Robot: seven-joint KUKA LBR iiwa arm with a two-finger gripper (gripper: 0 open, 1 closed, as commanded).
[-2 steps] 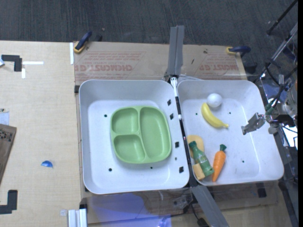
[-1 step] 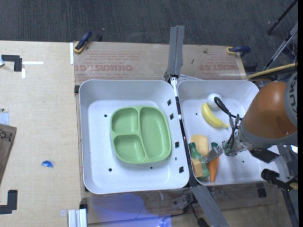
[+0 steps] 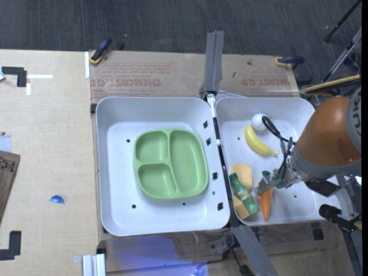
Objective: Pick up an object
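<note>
Two bins (image 3: 109, 154) on my feed; my gripper (image 3: 269, 182) hangs low in the right one, over the carrot's (image 3: 266, 203) upper end. I cannot tell its state. The carrot's long axis runs near-vertical, narrow tip toward the front wall, beside a green bottle (image 3: 243, 195).

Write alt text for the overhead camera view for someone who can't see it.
A grey and orange robot arm reaches from the right, its gripper low over a carrot in the right bin, which also holds a banana and a green bottle. The left bin holds a green divided plate.
</note>
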